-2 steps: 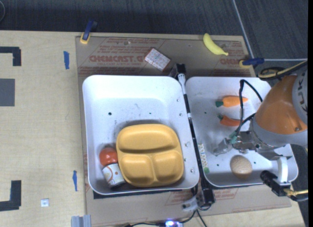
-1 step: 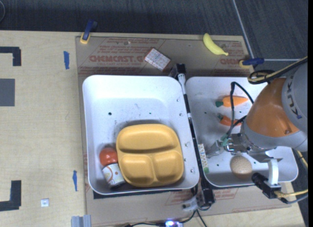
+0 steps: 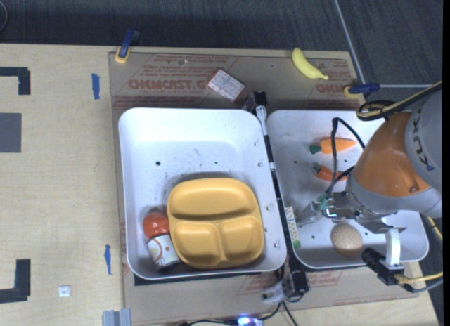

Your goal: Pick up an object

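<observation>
Right now your arm (image 3: 394,166) hangs low over the right bin (image 3: 416,246). The jaws sit under the wrist, over that bin's left half. You can't tell whether they're apart or together because the wrist blocks the view. Nothing is visibly held.

The task's thing is any object. The closest is the beige egg (image 3: 346,237), just beside the jaws on the side of the bin's near wall. The small carrot (image 3: 323,173) lies near the jaws on the far side. The big carrot (image 3: 336,145) is further out the same way, by the far wall. The yellow tray (image 3: 214,220) and the red-and-white can (image 3: 158,237) are well apart from the jaws, across the divide in the left bin (image 3: 190,131).

What could go wrong, as a judgement:
- The egg is round and smooth. If the jaws come down off-centre, it will likely squirt out sideways or roll to the wall. Centre on it first.
- The egg sits partly under the wrist's edge, so a straight drop may push it down against the bin floor instead of straddling it.
- The jaws look to be between the egg and the small carrot. Closing there would likely catch air or only clip one of them.
- The black cable (image 3: 340,126) loops over the big carrot's end. Going for that one risks pinching or dragging the cable.
- The carrots are thin and lie flat, so a shallow descent would close above them.
</observation>
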You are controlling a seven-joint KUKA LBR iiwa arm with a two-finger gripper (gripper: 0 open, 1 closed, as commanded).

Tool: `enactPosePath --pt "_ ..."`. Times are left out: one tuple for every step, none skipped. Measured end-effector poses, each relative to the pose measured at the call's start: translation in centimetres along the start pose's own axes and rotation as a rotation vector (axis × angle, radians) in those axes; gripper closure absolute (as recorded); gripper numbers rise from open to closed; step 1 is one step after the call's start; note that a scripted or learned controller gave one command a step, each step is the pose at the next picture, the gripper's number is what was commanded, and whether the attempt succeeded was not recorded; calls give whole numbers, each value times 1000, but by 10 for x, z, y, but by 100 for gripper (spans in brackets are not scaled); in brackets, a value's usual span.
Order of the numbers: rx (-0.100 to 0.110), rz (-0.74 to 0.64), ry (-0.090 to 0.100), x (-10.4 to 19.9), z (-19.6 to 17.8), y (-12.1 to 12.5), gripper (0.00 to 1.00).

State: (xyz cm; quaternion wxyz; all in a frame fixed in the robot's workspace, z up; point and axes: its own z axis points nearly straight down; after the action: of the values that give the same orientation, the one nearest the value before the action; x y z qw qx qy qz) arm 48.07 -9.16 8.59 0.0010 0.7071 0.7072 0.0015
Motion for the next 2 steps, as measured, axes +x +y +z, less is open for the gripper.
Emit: enactPosePath --pt "0 0 0 0 0 0 0" --pt "0 -1 0 0 0 0 0"
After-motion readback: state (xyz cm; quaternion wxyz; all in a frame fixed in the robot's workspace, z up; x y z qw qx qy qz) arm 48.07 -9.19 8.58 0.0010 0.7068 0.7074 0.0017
